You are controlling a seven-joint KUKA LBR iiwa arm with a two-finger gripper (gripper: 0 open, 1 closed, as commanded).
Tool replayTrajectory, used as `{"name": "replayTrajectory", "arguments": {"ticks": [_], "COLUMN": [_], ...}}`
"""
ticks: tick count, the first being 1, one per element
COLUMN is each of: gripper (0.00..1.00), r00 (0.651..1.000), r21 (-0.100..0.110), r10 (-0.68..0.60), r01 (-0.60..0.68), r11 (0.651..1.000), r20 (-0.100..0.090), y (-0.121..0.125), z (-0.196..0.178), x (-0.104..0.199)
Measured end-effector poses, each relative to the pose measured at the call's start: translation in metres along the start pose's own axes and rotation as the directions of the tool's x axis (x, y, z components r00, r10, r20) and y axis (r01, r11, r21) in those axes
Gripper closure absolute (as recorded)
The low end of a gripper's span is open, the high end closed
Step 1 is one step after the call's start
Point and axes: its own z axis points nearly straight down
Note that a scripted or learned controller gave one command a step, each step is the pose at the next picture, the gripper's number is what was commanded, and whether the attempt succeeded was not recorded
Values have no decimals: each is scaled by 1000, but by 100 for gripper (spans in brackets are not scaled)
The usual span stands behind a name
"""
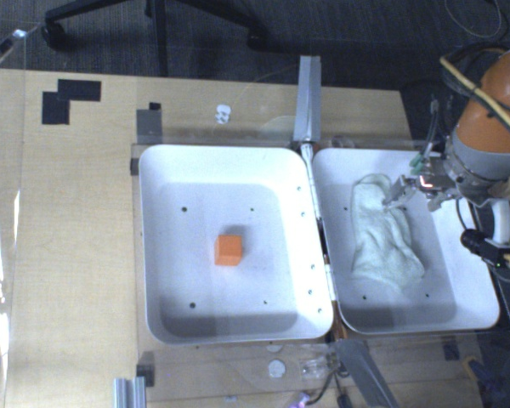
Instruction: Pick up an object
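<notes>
On the wooden surface (76, 253), two shallow white bins are seen side by side, touching along a shared middle edge. An orange cube (229, 250) is recorded on the floor of the left bin (166, 194), near its centre and slightly toward the near edge, well apart from all four walls. A crumpled white cloth (382, 236) is noted in the right bin (467, 304), lying from the far-left part of the floor down toward the middle, closer to the shared edge than to the right wall.

The arm (493, 113), grey with an orange band, is observed over the far-right corner of the right bin. The tool (416, 187) is placed just above the far end of the cloth, touching or nearly touching its upper folds; contact cannot be confirmed. Whether the tool is spread or pressed together cannot be told, as its tips are small and blurred against the cloth. Nothing is seen gripped.

A metal bar (307, 100) is noted rising from the far edge between the bins. Black tape marks (68, 99) are recorded at the far-left corner of the surface.
</notes>
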Motion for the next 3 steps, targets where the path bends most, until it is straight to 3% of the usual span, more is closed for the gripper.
{"name": "replayTrajectory", "arguments": {"ticks": [1,2,3], "gripper": [0,100,100], "r00": [999,999,999], "r21": [-15,-21,-5], "r10": [-43,-45,-42], "r01": [43,45,42], "r11": [999,999,999], "r20": [3,1,2], "y": [33,35,89], "z": [97,85,-11], "x": [-7,-5,17]}}
